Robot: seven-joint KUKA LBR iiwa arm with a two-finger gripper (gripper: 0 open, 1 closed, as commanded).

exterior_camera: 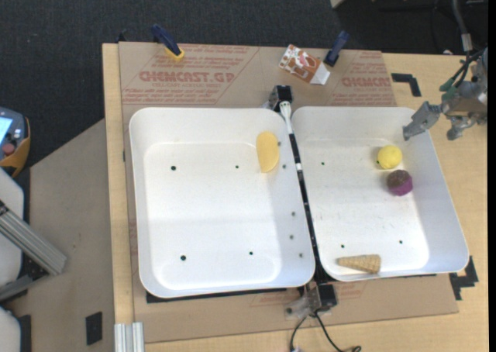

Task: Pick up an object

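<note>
Starting at the left of the counter (232,63): shallow white plastic left bin (155,211), with just a pale yellow oblong soft-looking piece (267,151) up against its right wall near the far edge. Moving over the divider into the shallow white plastic right bin (442,211): tan waffle-cone-shaped toy (359,264) lying flat along the near edge, then a small bright yellow ball (389,157) close to the far right corner, with a dark purple round lump (399,182) just beside it on the near side, maybe touching, hard to say. Far right: grey metal tool (435,116) hanging over the right bin's far right corner, fingers spread apart, nothing between them. So nothing picked yet, basically the whole job left. Looks like still lining up; yellow ball and purple lump nearest candidates. Descent, closing and lift all to come.
</note>
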